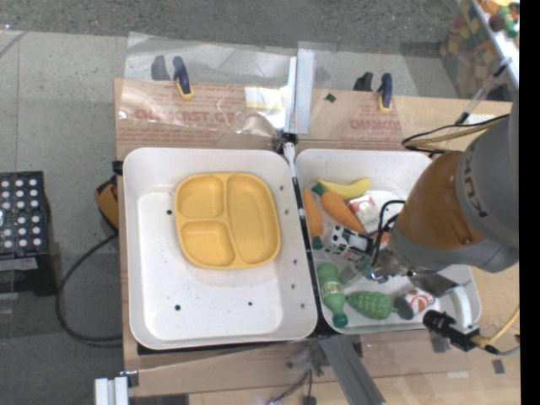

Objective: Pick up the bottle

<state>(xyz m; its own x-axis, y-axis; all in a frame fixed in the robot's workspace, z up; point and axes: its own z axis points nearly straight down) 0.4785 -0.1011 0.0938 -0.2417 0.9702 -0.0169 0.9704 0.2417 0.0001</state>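
The small green bottle point(330, 288) lies near the front left corner of the right bin point(439, 165), its cap pointing toward the front wall. The arm reaches in from the right, its orange band over the bin's middle. My gripper point(380, 264) points down just right of and behind the bottle, above the clutter. The wrist hides the gripper's tip, and nothing shows in its grasp.
A yellow divided plate point(228, 219) sits in the left bin point(152, 310). Around the bottle lie a knobbly green toy point(371, 304), an orange carrot point(344, 213), a banana point(346, 186), a black-and-white item point(340, 240) and a second carrot point(313, 213) along the divider.
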